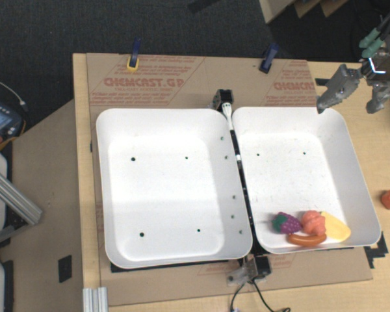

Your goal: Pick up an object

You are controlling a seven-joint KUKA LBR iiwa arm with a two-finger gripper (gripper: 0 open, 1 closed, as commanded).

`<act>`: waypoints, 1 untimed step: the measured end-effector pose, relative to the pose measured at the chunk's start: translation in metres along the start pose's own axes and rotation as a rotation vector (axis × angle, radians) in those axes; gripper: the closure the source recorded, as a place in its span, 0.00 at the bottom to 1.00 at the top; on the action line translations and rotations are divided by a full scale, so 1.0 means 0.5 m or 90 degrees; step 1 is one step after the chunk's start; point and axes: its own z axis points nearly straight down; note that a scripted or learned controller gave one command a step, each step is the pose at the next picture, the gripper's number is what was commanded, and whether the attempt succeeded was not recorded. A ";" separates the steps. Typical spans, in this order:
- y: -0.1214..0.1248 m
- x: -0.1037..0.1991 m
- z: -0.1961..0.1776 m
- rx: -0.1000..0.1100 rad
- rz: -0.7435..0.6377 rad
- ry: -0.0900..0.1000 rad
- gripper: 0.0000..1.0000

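Upper right of the frame: my gripper [354, 95] hangs there, past the far right corner of the right bin, over the brown board.
Grip state: my two grey fingers [333, 91] stand spread apart with nothing between them.
Right bin [292, 174]: its objects are bunched in the lower right corner, well apart from my gripper.
Purple grapes [287, 223]: leftmost of the bunch, just beside the orange-red toy.
Orange-red toy [314, 221]: sits in the middle, touching the yellow piece.
Yellow piece [337, 229]: lies closest to the bin's right rim.
Red sausage [306, 240]: lies along the near wall, below the others.
Left bin [169, 187]: white floor with a few dark dots.
Right edge of the frame: a small orange thing [389, 199] on the bench outside the bins.
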 end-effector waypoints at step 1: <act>-0.002 0.040 0.066 0.011 0.001 0.000 0.00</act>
